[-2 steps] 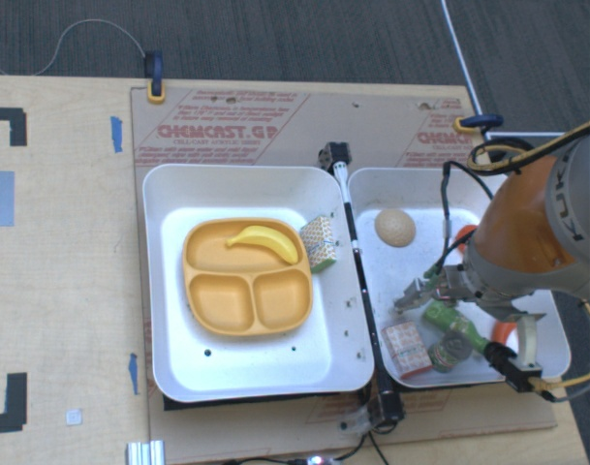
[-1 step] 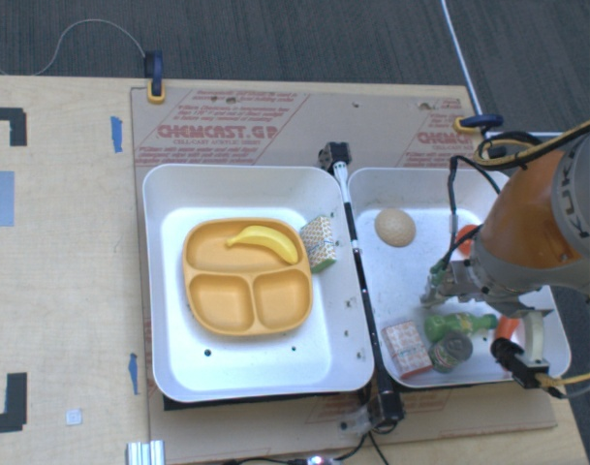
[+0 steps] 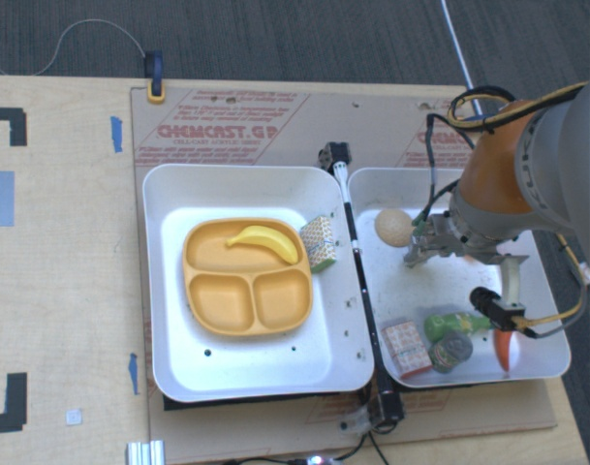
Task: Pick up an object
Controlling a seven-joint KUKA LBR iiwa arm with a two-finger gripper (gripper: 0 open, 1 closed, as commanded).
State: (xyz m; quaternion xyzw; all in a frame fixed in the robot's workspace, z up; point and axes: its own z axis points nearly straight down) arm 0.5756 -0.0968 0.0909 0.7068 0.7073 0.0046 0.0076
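Observation:
My gripper [image 3: 419,248] hangs low over the back left part of the right bin [image 3: 546,356], on the grey arm with its orange band. A beige egg-shaped ball [image 3: 392,227] lies just to the gripper's left, close to it or touching it. Near the bin's front edge lie a small checkered box [image 3: 405,345], a green object [image 3: 448,323], a grey round can [image 3: 451,352] and a red-orange piece [image 3: 504,350]. The arm hides part of the bin's back right.
The left bin [image 3: 169,356] holds an orange divided plate [image 3: 246,308] with a yellow banana [image 3: 265,241] in its back compartment. A small patterned box [image 3: 320,242] leans by the plate's right edge. A black clamp bar [image 3: 345,211] runs between the bins.

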